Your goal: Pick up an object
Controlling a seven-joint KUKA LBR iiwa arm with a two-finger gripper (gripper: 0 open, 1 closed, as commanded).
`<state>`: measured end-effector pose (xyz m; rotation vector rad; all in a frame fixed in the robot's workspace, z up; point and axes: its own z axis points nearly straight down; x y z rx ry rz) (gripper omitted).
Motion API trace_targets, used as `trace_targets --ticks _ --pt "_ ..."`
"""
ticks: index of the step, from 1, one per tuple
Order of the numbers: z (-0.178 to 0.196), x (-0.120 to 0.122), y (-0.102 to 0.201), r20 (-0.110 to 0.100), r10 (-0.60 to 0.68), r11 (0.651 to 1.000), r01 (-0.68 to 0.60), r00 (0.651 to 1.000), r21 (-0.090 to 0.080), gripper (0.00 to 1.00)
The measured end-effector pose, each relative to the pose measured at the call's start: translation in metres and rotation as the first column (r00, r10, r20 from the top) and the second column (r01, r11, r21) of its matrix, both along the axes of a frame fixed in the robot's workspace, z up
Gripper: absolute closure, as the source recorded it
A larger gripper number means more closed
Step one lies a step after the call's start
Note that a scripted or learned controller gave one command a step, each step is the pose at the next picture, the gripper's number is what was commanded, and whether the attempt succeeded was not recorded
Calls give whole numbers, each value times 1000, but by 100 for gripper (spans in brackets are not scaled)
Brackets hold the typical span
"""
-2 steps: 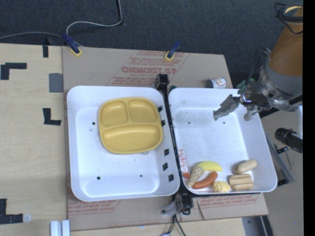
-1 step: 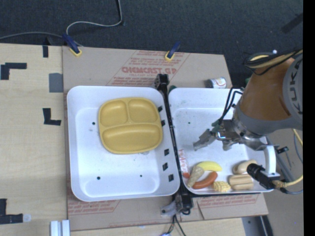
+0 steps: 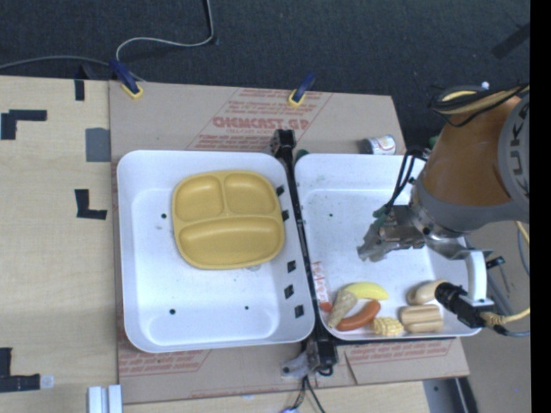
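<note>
toy foods (image 3: 379, 308): banana, sausage, corn, bread pieces | lying clustered | right bin (image 3: 344, 179) near edge

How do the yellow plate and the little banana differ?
The yellow plate is large, divided into three compartments, and lies alone in the left bin. The banana is small, curved, and lies among other toy foods in the right bin. Both are yellow.

Red "CHEMCAST GP" print on the brown cardboard sheet (image 3: 258, 123) under the bins, smaller lines unreadable
</note>
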<state>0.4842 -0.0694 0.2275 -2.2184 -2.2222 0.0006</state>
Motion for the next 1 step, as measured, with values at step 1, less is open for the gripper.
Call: trace_targets --ticks 1 --pt "-63 13 -73 -1 -2 1000 2 1000 -1 100"
